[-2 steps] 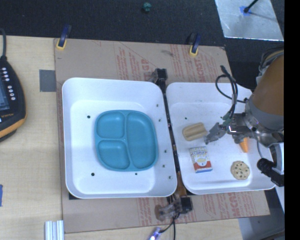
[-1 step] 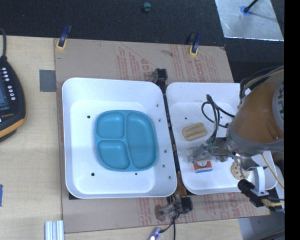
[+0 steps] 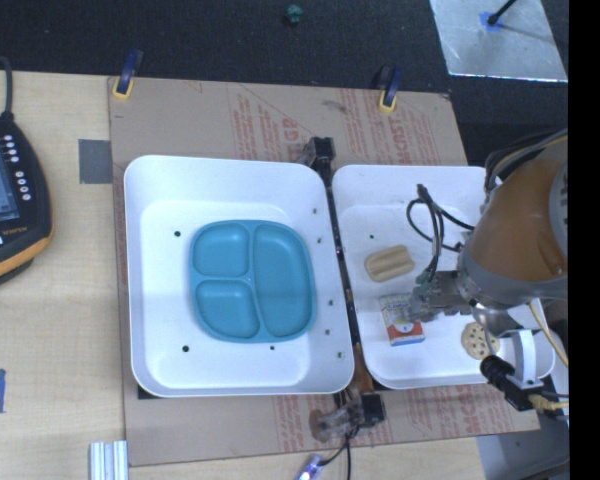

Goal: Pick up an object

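Observation:
In the right bin (image 3: 380, 183) lie a tan oblong block (image 3: 389, 263), a small white carton with red and blue print (image 3: 403, 324) and a round speckled cookie (image 3: 473, 340). My gripper (image 3: 423, 303) hangs low over the right bin, just above and to the right of the carton, below the tan block. The arm's bulky grey and orange wrist (image 3: 520, 233) covers the bin's right part. The left bin (image 3: 160, 183) holds a blue divided plate (image 3: 252, 279).
A teach pendant (image 3: 8, 203) lies at the left on the wooden bench. Blue and yellow clamps (image 3: 127, 73) pin the cardboard sheet at the back. Cables loop near the wrist, and a black bracket (image 3: 321, 151) sits between the bins.

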`<state>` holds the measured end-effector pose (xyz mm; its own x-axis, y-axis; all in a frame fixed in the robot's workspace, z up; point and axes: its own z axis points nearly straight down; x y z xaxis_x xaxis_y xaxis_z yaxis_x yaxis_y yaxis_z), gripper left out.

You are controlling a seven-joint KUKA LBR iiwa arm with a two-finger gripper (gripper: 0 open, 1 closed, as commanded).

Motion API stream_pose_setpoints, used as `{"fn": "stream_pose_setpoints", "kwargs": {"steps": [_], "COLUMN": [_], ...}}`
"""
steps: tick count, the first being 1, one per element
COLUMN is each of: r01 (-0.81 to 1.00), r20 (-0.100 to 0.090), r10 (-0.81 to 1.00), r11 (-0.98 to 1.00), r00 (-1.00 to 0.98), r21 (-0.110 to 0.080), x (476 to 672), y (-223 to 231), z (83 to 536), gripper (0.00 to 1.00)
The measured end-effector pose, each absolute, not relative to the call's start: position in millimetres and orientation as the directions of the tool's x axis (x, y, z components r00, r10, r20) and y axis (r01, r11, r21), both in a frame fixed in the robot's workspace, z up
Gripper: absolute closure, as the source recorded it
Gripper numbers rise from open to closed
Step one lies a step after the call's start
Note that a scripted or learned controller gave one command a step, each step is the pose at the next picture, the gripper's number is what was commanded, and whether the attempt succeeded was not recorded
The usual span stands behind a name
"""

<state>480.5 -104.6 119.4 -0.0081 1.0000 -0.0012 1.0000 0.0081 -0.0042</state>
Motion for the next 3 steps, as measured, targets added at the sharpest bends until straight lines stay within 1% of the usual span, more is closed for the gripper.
{"fn": "stream_pose_setpoints", "kwargs": {"steps": [1,2,3], "r01": [1.0,1.0,1.0], "r20": [-0.001,0.001,0.0], "r10": [1.0,1.0,1.0], "r11": [0.008,0.003,0.005], "r00": [-0.008,-0.003,-0.005], "r21": [-0.004,-0.005,-0.006], "x": [480.5,475.3,475.7], "y": [-104.6,-97.1,-98.0], "z": [119.3,91.2,101.1], "gripper": [0.0,0.0,1.0]}}
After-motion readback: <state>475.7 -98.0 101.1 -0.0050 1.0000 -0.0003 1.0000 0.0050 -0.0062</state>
